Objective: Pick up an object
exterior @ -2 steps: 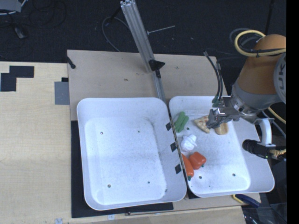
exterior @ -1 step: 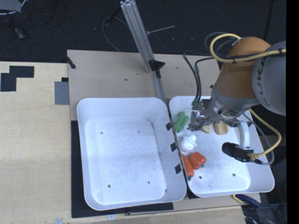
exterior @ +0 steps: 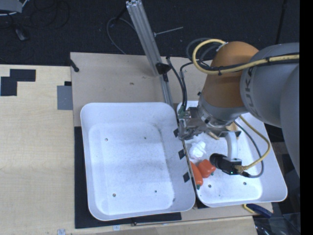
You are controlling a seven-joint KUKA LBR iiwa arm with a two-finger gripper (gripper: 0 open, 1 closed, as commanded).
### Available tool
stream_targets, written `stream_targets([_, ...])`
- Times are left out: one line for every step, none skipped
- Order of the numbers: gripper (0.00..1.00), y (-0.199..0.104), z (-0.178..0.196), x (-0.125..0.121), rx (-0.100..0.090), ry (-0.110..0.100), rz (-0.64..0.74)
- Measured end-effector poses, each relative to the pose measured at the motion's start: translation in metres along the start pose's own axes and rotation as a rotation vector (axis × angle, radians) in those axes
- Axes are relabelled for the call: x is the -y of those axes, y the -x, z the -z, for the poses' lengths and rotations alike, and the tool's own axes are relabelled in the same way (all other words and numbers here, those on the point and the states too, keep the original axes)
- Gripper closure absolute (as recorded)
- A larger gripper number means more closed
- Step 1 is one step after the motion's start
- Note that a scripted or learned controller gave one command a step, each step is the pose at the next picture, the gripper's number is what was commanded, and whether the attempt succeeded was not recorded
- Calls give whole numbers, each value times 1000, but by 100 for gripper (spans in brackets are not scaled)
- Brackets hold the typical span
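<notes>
**A:** Where is the arm in all this?

**B:** The grey arm with the orange band (exterior: 230,77) reaches in from the right of the frame and bends down over the right-hand shallow white bin (exterior: 254,192). Its two-finger gripper (exterior: 186,127) sits low at that bin's left rim, a little right of the frame's centre. It is close to the seam with the left-hand shallow white bin (exterior: 93,116).

**A:** Is the gripper spread or pressed together?

**B:** I cannot tell. The wrist covers it from above, and I cannot make out whether it is pinching anything.

**A:** What is there to pick up?

**B:** Two things, both in the right-hand bin along its left wall. A crumpled white lump (exterior: 197,150) lies just below the gripper in the frame. It is near the gripper, but I cannot tell whether they touch. Directly below the lump, an orange-red rounded piece (exterior: 202,170) lies beside the same wall, touching the lump or very nearly so.

**A:** And around the bins?

**B:** A long aluminium rail (exterior: 146,33) slants from the top centre of the frame down towards the upper corner where the two bins meet. Both bins rest on the pale wooden bench (exterior: 112,77).
</notes>
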State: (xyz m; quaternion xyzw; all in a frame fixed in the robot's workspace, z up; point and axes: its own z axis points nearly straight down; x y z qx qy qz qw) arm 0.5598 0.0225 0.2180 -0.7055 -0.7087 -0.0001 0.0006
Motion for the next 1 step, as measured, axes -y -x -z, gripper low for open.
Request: stream_targets([100, -57, -7, 5, 0, -1, -1])
